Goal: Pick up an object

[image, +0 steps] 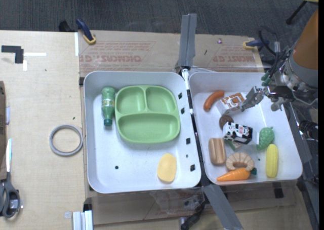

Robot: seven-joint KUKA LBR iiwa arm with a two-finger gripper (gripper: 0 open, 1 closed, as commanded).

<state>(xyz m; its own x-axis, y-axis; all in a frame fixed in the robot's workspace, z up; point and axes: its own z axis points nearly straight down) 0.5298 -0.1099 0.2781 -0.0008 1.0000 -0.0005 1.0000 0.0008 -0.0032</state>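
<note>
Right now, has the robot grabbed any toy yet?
Not yet. Nothing looks lifted: the sausage, carrot and corn all lie in the right bin. The gripper hangs low over that bin beside the small carton. Grabbing and lifting are left.

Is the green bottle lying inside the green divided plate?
No, the green bottle lies on the left bin's floor, beside the green divided plate.

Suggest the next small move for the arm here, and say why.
Probably lower the pincer a little further onto the small orange-and-white carton in the right bin. The pincer hangs at the carton's right edge with nothing visibly held, and that carton is the closest thing to it; the sausage lies further left. Whether it already touches the carton I cannot tell.
</note>
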